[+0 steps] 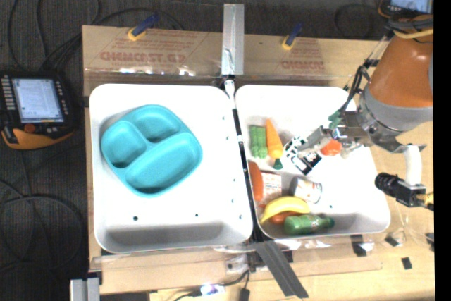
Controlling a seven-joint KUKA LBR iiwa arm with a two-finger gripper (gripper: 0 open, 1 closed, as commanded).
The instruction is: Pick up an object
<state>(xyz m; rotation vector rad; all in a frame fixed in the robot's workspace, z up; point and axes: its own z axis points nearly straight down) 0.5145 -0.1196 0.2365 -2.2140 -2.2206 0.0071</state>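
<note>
The right bin holds several toy foods along its left side. An orange carrot lies beside a green vegetable. Further forward are a red-orange piece, a yellow banana and a dark green cucumber. A small brown-and-white cup lies on its side by a white card. My gripper hangs low over the bin's middle, just right of the carrot and above the cup. A small orange-red bit shows by the wrist.
The left bin holds a turquoise divided plate. The ridge where the two bins meet runs close to the toy foods. A tablet pendant lies off the bench to the left. Clamps hold cardboard at the back.
</note>
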